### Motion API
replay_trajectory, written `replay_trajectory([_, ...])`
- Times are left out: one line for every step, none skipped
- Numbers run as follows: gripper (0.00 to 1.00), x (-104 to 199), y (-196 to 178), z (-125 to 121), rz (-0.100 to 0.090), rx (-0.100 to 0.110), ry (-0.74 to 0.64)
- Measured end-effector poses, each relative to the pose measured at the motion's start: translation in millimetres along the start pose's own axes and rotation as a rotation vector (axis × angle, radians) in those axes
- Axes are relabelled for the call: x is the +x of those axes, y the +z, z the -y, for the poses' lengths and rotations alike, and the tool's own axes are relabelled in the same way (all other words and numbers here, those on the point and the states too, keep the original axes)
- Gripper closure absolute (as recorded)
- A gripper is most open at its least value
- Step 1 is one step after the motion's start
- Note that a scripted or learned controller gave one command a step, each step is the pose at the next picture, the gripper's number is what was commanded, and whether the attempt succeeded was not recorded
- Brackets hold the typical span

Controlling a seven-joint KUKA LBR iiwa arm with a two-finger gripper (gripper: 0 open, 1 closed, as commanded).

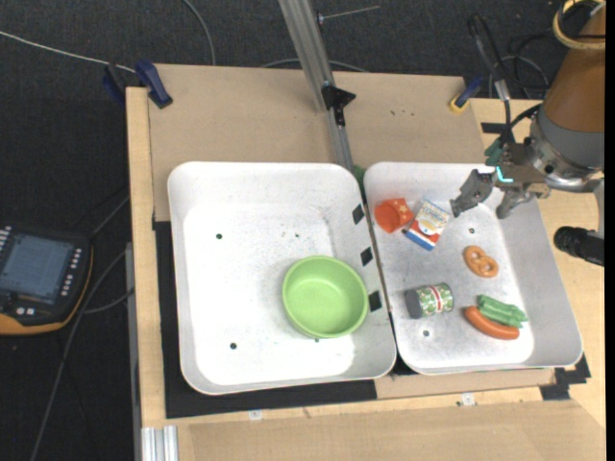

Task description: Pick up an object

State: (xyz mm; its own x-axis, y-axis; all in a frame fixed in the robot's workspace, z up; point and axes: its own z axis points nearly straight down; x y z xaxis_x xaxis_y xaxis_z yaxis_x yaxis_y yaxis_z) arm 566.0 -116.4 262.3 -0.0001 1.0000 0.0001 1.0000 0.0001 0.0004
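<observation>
Wooden bench (250,104), two white bins (202,200), arm (577,94) cut off at right, hand (488,198) spread wide, holding nothing.

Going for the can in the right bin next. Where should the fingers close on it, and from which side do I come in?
Likely best from straight above. The can lies on its side, its long axis roughly left to right in the camera view, so close the fingers across its round middle, one on the far side, one on the near. Those sides look free; the carrot lies off its right end and the bin wall off its left.
</observation>
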Motion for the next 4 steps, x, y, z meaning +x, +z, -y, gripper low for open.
replay_trajectory([0.00, 0, 0, 0, 0.000, 0.000, 0.000])
replay_trajectory([0.00, -3, 43, -2, 0.000, 0.003, 0.000])
replay_trajectory([0.00, -2, 104, -6, -0.001, 0.005, 0.000])
replay_trajectory([0.00, -6, 146, -5, 0.000, 0.004, 0.000])
